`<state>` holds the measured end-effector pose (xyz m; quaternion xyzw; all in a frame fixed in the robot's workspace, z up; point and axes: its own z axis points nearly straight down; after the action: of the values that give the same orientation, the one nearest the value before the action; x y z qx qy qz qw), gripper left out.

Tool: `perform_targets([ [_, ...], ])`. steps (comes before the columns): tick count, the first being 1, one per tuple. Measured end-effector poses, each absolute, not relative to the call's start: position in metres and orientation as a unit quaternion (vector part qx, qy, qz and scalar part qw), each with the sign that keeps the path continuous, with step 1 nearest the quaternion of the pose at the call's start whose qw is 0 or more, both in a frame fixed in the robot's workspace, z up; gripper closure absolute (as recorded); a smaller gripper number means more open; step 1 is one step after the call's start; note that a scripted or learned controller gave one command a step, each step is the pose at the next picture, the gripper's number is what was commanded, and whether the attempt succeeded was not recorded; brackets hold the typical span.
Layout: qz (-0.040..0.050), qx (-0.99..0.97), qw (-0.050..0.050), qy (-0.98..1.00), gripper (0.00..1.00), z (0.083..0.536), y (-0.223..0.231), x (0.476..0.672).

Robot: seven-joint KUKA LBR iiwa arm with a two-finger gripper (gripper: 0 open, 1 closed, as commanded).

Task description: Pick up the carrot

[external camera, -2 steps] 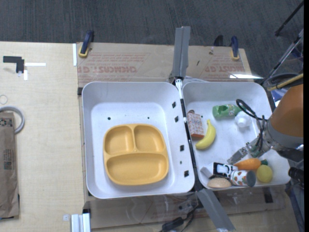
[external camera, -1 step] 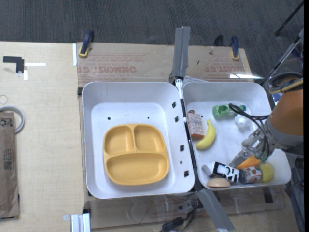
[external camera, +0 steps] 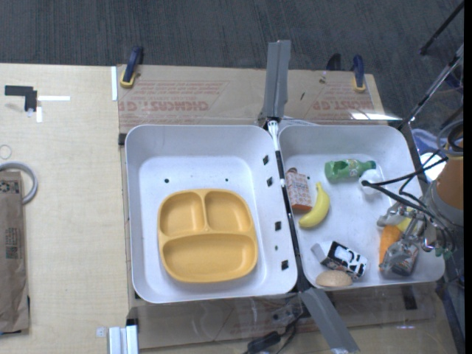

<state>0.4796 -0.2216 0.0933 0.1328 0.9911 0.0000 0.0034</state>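
Note:
The carrot [external camera: 386,243] is a short orange piece lying near the right wall of the right bin [external camera: 346,135], towards its front corner. My gripper [external camera: 400,259] is down low in that same corner, right against the carrot's right side. The gripper's metal body and cables cover part of the carrot. Whether the carrot is inside the grip is hidden from this angle.
The right bin also holds a green bottle [external camera: 348,169], a banana [external camera: 317,206], a brown packet [external camera: 298,189], a black-and-white object [external camera: 345,257] and a tan roll [external camera: 333,278]. A yellow divided plate [external camera: 209,234] lies in the left bin [external camera: 133,198].

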Motion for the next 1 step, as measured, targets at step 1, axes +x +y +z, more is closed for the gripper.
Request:
perform_targets([
  [1,0.0003,0.013,0.004,1.0,0.0,0.0933,-0.2151,0.5508],
])
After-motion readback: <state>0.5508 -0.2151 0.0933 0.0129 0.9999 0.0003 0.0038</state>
